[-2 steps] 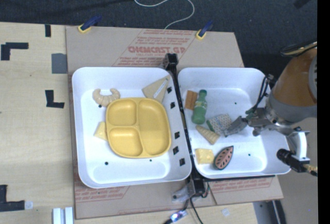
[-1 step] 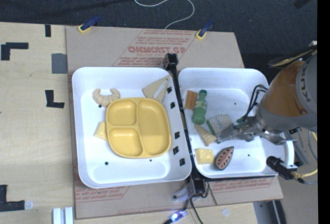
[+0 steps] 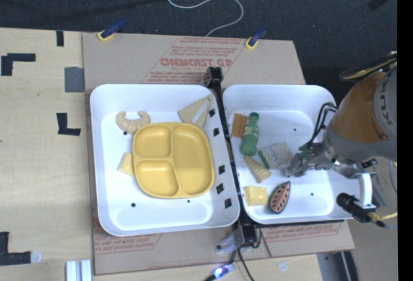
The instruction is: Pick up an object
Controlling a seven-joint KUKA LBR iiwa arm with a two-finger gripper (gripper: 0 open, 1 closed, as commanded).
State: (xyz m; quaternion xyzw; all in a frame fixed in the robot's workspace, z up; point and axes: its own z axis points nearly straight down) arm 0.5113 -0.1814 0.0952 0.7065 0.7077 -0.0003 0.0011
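Camera view: yellow plate (image 3: 173, 160) seen in left bin (image 3: 110, 208). In right bin (image 3: 303, 102), gripper (image 3: 298, 163) is lowered at 3 o'clock; its opening cannot be told. Approach step judged. Mesh pad (image 3: 279, 153) lies just beside at 10 o'clock, likeliest target; descent and closing required.

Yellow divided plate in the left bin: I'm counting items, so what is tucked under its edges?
A pale wedge pokes out from under the yellow plate at its left edge. The croissant and the tan wedge lie beside it. Anything fully beneath the plate is covered.
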